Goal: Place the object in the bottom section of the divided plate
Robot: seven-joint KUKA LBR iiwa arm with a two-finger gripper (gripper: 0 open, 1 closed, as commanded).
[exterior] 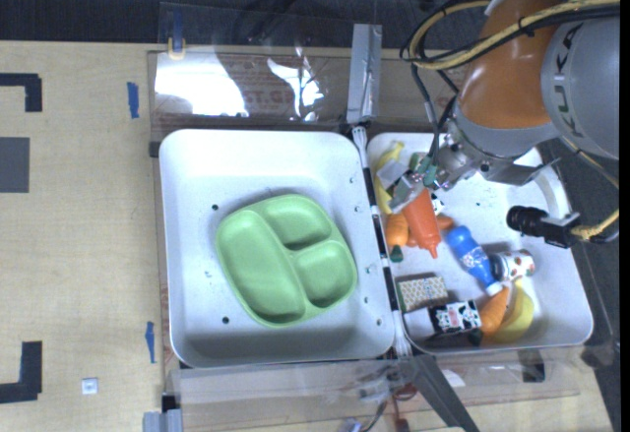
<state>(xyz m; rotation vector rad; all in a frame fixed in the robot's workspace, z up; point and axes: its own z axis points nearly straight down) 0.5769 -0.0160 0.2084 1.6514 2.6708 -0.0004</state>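
While the wooden bench spreads across the whole frame, two white bins sit side by side on it, the left bin filling the centre and the right bin lying toward the right edge. Reaching in from the upper right, the grey arm with its orange band hangs over the top of the right bin. A green divided plate lies tilted in the middle of the left bin, one long section along its left side and two smaller ones on its right. At the arm's tip, the gripper points down into the upper left corner of the right bin, just above an orange carrot toy; whether its fingers are spread or closed cannot be made out, and nothing is visibly between them. Lower right of the carrot toy lies a blue bottle. Near the bin's bottom right corner rests a yellow and orange fruit toy. A brown speckled block sits below the carrot toy, with a small black and white item just under it.
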